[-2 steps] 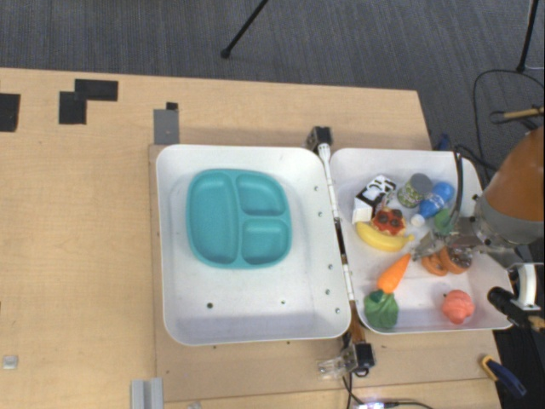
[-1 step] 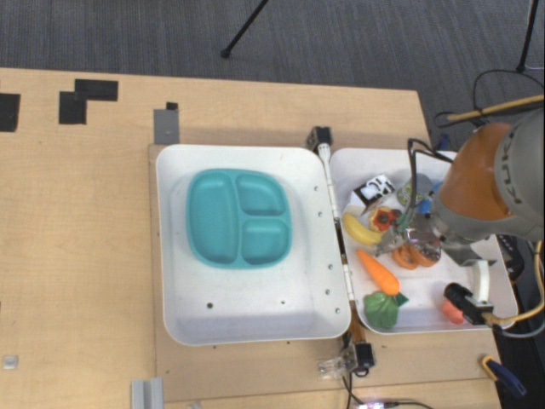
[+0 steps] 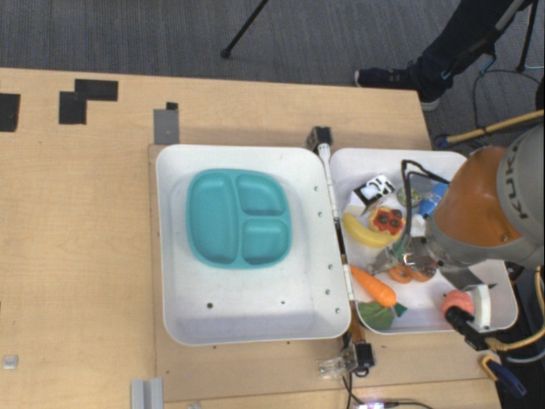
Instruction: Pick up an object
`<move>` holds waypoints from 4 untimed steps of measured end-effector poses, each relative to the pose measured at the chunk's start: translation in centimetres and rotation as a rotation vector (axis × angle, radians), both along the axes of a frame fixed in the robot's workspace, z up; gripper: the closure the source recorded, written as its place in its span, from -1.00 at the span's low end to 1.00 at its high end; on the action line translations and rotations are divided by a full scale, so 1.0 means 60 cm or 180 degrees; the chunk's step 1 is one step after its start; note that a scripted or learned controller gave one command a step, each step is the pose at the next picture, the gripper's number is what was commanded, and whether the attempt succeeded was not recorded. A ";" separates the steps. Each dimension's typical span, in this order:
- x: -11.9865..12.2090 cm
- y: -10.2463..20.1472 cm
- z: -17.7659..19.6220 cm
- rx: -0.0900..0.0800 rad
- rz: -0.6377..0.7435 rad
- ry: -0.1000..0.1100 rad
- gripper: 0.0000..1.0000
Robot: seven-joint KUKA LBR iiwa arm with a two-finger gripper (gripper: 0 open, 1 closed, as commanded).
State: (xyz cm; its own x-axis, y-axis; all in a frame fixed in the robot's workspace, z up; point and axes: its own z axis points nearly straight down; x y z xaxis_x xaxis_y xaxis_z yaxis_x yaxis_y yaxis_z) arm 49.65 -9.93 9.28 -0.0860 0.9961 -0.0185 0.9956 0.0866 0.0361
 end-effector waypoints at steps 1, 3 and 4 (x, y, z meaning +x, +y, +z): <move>0.016 -0.008 -0.003 0.0018 0.0162 0.0050 -1.00; 0.019 -0.015 0.017 -0.0012 0.0147 0.0021 -1.00; -0.004 0.012 -0.004 0.0003 0.0142 0.0031 -1.00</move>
State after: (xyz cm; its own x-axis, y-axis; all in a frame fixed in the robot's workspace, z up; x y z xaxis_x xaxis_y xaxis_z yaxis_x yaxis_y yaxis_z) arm 49.39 -9.21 9.06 -0.1306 0.9913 -0.0164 0.9910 0.1310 0.0266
